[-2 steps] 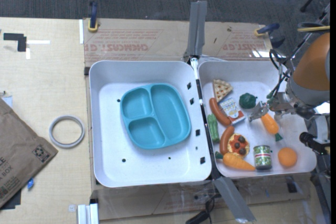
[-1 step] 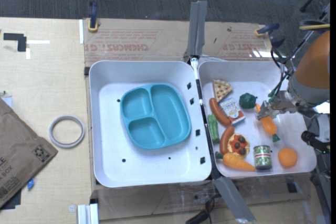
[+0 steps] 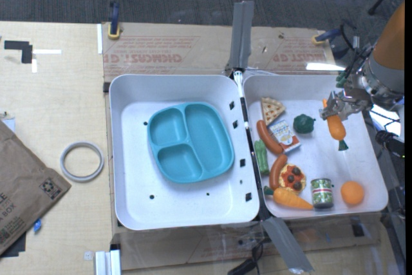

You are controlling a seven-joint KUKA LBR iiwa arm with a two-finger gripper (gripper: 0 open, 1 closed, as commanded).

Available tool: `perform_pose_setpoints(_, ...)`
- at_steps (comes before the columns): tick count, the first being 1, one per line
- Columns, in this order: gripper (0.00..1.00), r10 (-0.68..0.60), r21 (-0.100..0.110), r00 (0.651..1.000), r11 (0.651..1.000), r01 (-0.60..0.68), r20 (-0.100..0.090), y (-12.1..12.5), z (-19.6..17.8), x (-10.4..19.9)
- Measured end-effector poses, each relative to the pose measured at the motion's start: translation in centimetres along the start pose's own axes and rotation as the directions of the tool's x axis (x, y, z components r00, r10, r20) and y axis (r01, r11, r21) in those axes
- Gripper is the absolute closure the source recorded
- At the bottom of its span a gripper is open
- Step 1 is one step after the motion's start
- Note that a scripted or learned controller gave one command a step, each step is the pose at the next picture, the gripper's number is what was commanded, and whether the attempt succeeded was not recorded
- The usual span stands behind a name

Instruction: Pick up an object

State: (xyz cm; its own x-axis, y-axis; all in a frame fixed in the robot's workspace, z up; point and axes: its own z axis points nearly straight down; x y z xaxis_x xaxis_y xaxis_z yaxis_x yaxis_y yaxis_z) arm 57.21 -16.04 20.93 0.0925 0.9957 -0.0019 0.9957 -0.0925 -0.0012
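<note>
A small orange carrot (image 3: 336,128) hung at the gripper (image 3: 338,110), over the right side of the right bin (image 3: 376,167). The fingers were closed on its top, so it was held. Left of it lay a dark green pepper (image 3: 303,123); nearer, an orange (image 3: 352,193) and a can (image 3: 321,193). The left bin (image 3: 122,138) held a blue divided plate (image 3: 190,142).

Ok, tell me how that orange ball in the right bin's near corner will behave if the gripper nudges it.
The orange ball looks round and smooth, so it would probably roll. It sits near the right bin wall, which should stop it soon. The green can stands beside it, so a push that way might knock the can.
</note>
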Motion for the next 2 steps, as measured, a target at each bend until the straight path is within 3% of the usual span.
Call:
perform_pose_setpoints(1,1.0,0.048,0.001,0.999,0.999,-0.048,0.0,-2.5,-7.3,-5.9)
perform_pose_setpoints(2,1.0,0.036,0.002,0.999,0.999,-0.036,0.0,1.8,-1.8,-2.6)
